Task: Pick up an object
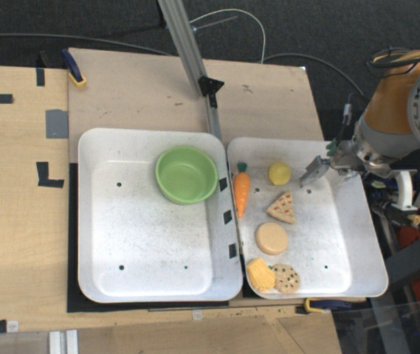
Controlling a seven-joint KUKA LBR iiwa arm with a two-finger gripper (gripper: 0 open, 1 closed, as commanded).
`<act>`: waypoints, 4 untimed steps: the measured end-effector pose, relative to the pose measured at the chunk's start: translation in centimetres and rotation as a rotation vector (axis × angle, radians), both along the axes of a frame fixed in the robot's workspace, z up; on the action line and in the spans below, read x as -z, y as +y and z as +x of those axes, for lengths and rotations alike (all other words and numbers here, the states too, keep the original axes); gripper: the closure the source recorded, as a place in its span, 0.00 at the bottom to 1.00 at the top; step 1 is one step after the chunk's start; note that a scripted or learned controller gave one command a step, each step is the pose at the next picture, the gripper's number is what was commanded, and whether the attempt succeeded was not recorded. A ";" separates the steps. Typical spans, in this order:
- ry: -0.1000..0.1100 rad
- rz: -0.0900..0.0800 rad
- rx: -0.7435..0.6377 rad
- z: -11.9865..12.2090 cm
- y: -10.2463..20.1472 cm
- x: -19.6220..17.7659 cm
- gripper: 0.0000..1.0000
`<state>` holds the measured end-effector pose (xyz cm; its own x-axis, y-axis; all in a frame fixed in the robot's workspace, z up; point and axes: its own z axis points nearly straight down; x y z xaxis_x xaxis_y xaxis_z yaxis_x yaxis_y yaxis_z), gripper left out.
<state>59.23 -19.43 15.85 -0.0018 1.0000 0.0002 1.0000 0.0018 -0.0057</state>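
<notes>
Approach step, judged; nothing grasped. Lemon (279,173) lay in right bin (342,268), nearest tool (314,172), beside pizza slice (282,208) and carrot (241,192). Tool hovered near the bin's upper right; open or closed not discernible. Next move: lowering over one chosen item.

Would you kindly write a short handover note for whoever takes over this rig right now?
Claw: above the upper right part of the right bin, holding nothing that can be seen; finger state unclear.
Right bin: yellow ball, carrot along the left wall, pizza slice, round tan disc, corn piece and cookie at the near edge.
Left bin: green bowl.
Done: nothing lifted yet.
Left: choose an object, grasp it and lift; the ball lies nearest the claw.
</notes>
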 end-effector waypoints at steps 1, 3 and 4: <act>-0.009 -0.001 0.002 0.0 0.1 6.0 0.00; -0.020 -0.002 -0.003 0.7 0.1 5.0 1.00; -0.011 -0.002 0.000 1.2 0.5 -1.3 1.00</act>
<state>60.46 -18.94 17.12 -0.0022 1.0000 -0.0019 1.0000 0.0022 0.0051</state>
